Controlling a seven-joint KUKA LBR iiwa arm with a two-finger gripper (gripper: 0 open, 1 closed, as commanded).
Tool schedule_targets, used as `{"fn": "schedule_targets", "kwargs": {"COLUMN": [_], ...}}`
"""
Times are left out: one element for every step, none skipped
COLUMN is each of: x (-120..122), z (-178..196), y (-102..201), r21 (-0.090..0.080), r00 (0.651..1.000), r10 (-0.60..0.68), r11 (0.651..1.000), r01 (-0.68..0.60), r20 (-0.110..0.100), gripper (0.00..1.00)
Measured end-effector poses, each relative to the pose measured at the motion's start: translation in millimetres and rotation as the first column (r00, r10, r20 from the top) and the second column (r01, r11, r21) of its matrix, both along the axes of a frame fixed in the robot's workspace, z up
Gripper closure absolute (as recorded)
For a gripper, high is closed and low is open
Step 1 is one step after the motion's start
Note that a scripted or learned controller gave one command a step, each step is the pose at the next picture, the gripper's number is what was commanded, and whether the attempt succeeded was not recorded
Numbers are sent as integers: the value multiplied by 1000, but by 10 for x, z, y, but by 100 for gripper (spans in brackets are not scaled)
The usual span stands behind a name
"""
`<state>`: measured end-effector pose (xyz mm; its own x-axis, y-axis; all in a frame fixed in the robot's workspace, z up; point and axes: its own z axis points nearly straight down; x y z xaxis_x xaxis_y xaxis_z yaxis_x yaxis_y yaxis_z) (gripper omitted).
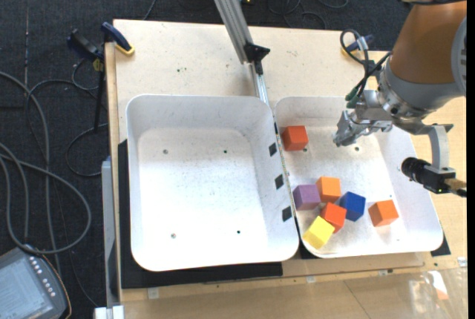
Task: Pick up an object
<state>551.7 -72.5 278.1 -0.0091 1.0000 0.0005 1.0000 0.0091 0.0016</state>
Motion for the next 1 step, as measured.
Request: {"fn": "schedule_targets", "kwargs": {"x": [293], "z": [-2], "y": [485], "r21": [0], "r00": [1000], "r10": [-1], "r11": [1000], "r01": [1], "r20": [1], "gripper": [100]}}
